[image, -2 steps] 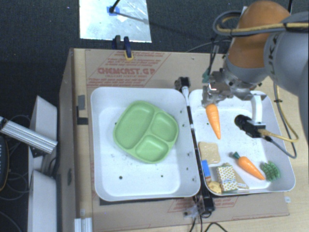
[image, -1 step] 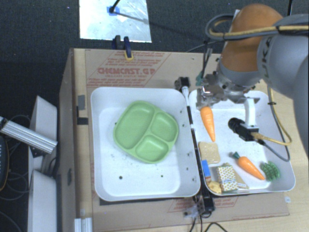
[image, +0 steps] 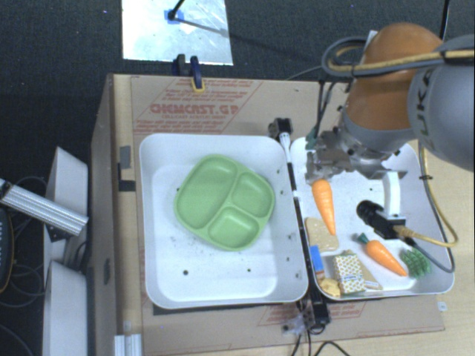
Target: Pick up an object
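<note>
Arm: the grey arm (image: 401,87) with the orange band was seen reaching in from the right, over the right bin's far half.
Gripper: the gripper (image: 320,170) was positioned low in the right bin's far-left corner, just above the blunt end of the carrot.
Gripper state: how far open it was could not be told, as the tip was hidden by the wrist body; nothing was seen held.
Carrot: an orange toy carrot (image: 323,205) was lying flat in the right bin (image: 347,221), near the wall shared with the left bin, pointed end toward the camera.
Second carrot: a smaller carrot (image: 384,255) was lying near the right bin's near-right corner, angled, with a green leafy piece (image: 415,262) just beside it.
Other right-bin items: a tan cracker-like slice (image: 323,233) was lying just below the first carrot's tip; a small blue item (image: 317,260) and a patterned box (image: 349,273) were grouped at the near edge.
Left bin: the left bin (image: 171,273) was occupied by a green divided plate (image: 225,201), set near its centre.
Base: both bins were set on a cardboard sheet (image: 193,106).
</note>
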You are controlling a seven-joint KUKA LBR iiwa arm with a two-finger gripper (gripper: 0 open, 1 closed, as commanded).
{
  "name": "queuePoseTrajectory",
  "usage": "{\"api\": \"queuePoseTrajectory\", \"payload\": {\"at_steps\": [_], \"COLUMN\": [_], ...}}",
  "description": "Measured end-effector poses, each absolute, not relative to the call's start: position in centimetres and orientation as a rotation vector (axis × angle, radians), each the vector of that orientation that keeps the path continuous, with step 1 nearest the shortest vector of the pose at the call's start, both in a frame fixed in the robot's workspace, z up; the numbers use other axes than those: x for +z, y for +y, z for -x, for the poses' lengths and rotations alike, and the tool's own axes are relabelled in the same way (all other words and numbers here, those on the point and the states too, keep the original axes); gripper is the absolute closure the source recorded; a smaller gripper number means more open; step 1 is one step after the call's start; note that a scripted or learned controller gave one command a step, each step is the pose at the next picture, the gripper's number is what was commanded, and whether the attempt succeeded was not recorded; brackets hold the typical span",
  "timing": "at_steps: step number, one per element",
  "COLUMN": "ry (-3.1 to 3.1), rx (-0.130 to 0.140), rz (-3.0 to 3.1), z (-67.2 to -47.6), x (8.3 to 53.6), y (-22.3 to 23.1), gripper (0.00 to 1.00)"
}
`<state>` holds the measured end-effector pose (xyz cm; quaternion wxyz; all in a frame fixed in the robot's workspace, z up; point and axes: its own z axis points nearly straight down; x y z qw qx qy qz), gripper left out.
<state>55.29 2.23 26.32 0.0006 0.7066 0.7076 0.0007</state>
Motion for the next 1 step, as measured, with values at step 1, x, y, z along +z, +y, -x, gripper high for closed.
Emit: {"api": "queuePoseTrajectory", "payload": {"at_steps": [1], "ry": [2.222], "rx": [0.001], "rz": [-2.219], "z": [-58.40], "x": [25.90], "y": [-1.93], "gripper": [1.00]}}
